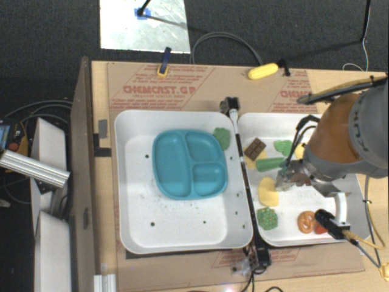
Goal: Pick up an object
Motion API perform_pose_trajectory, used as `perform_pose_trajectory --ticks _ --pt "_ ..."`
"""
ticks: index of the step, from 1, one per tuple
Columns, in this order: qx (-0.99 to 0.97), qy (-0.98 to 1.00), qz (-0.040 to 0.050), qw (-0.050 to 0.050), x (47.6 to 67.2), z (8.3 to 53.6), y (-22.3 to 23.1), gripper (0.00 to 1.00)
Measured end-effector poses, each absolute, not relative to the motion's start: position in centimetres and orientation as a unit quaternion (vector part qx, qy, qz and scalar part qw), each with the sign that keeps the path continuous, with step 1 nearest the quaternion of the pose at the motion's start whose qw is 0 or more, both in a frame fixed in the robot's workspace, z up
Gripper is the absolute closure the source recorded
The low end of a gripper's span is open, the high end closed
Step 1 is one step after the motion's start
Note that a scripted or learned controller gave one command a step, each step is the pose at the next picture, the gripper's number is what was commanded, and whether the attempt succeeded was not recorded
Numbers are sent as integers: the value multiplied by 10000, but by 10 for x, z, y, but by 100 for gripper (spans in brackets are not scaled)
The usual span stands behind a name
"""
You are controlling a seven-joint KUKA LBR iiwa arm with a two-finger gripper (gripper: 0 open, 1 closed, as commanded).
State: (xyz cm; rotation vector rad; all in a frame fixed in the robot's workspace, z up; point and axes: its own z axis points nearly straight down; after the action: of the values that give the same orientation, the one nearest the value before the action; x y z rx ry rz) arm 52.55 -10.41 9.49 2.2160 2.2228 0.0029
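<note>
In the right bin (285, 121), my gripper (283, 181) hangs low near the middle, reaching in from the right. Just left of and below it lies a yellow food piece (267, 193), touching or nearly touching the gripper's tip. A long green piece (268, 163) lies just above the gripper, with a brown block (254, 148) and a small green piece (282, 145) farther back. A green broccoli-like piece (267, 219) and an orange-red piece (306, 222) sit near the front wall.
The left bin (137, 224) holds a blue divided plate (189, 164) with a green leafy piece (222, 137) at its back right corner. A ridge (242, 163) separates the two bins. A yellow object (262, 72) lies on the cardboard behind the bins.
</note>
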Motion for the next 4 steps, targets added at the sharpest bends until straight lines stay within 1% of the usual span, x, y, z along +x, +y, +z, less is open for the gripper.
perform_pose_trajectory --ticks 1,2,3,4 --pt "7057 7085 27 61 565 199 -138 100" --pt "7053 7089 11 17 572 198 -125 100" --pt "7056 7086 6 13 572 198 -125 0" --pt "7077 7065 0 29 615 179 -196 0"
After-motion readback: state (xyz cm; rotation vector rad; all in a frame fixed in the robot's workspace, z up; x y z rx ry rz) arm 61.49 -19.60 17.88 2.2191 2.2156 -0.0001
